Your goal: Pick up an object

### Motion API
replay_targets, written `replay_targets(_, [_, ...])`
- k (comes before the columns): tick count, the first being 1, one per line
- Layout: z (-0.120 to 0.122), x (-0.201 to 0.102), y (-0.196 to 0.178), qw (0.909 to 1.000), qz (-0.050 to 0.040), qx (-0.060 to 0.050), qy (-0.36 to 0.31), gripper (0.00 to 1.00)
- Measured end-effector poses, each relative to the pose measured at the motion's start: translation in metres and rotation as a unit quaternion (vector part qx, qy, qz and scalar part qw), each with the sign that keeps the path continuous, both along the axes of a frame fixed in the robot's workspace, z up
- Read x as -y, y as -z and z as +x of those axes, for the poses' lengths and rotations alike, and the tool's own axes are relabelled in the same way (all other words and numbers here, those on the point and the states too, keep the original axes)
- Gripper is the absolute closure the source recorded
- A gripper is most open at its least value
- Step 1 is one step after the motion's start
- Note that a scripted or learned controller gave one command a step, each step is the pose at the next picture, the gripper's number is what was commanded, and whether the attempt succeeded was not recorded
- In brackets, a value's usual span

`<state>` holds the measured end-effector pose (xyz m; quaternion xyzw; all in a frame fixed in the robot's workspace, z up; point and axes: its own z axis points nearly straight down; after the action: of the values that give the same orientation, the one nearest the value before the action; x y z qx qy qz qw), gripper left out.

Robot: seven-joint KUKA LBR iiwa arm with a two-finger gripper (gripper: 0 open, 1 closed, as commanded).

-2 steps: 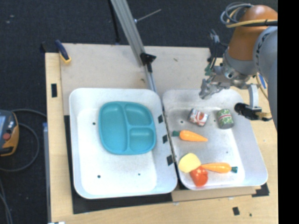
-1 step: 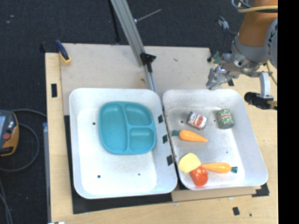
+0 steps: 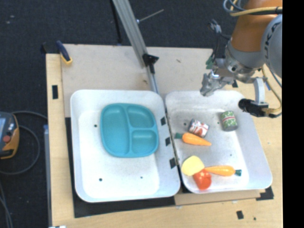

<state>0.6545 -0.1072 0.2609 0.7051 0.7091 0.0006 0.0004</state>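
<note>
The right bin (image 3: 251,141) holds several objects: a small green can (image 3: 229,120), a red-and-white crumpled packet (image 3: 198,128), a carrot (image 3: 195,139), a second carrot (image 3: 222,171), a yellow round piece (image 3: 192,165) and a red pepper-like piece (image 3: 202,180). My gripper (image 3: 207,88) hangs above the far edge of the right bin, behind the packet and to the left of the green can. Nothing shows between its tips.
The left bin (image 3: 85,141) bears a teal divided plate (image 3: 129,129). A slanted metal rail (image 3: 135,34) runs from the top down to the gap between the bins. A black fitting with a cable (image 3: 254,107) sticks out at the right bin's far right edge.
</note>
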Motion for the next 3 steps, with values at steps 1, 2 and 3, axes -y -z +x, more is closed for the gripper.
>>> replay_targets(1, [-0.018,-0.057,-0.005,1.0,0.0006,0.0,-0.001,1.0])
replay_targets(2, [-0.037,-0.098,0.007,1.0,0.0,-0.001,0.0,1.0])
replay_targets(3, [-0.06,-0.143,-0.001,1.0,0.0008,0.0,-0.001,1.0])
